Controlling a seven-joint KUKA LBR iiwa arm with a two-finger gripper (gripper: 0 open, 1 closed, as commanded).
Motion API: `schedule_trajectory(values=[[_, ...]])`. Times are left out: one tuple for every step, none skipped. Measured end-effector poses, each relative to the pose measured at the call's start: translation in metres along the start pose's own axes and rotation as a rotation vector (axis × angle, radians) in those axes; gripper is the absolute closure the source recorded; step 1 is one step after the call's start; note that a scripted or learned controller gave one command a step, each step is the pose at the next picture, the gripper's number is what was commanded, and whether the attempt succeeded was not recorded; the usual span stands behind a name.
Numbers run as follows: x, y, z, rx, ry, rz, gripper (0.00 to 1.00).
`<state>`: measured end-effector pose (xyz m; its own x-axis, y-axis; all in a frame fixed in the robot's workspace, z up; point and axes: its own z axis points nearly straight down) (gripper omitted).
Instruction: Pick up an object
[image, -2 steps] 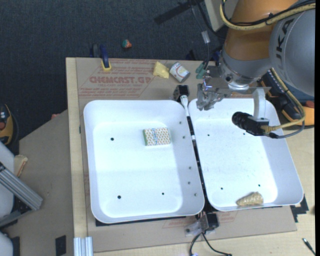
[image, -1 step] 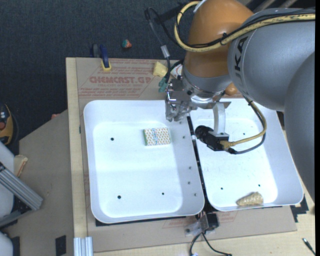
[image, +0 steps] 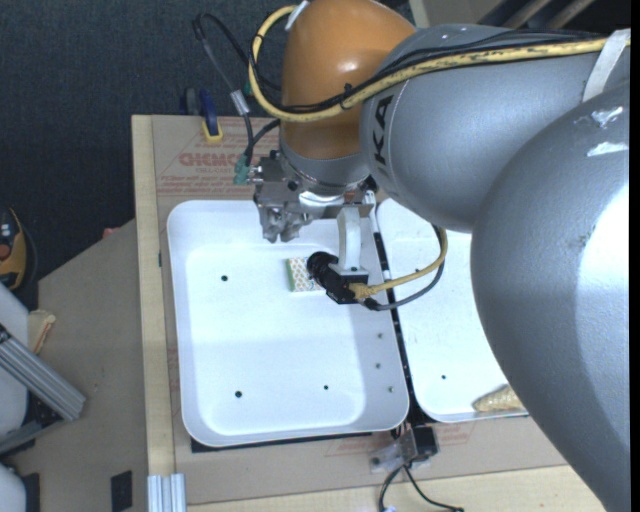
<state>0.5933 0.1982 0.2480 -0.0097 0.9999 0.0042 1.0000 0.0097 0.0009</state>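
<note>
My tool (image: 283, 222) hangs over the far part of the left bin (image: 262, 372); from this slant I cannot tell whether it is apart or together. A small pale piece with green specks (image: 298, 273) lies flat on that bin's floor, just nearer than the tool and, as far as I can judge, not touching it. In the right bin (image: 446, 362), a tan scrap (image: 497, 401) lies by the near rim, partly behind my arm.

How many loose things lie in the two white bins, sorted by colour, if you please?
Green-and-white patterned piece, in the bin on the view's left: 1
Tan piece, in the bin on the view's right, partly hidden by the arm: 1
Total: 2
</note>
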Motion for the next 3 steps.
schedule_trajectory(values=[[-0.007, -0.013, -0.079, -0.008, -0.001, 0.008, 1.0], [0.028, 0.022, -0.022, 0.001, -0.004, 0.007, 1.0], [-0.089, 0.005, -0.096, -0.01, -0.007, 0.021, 1.0]])
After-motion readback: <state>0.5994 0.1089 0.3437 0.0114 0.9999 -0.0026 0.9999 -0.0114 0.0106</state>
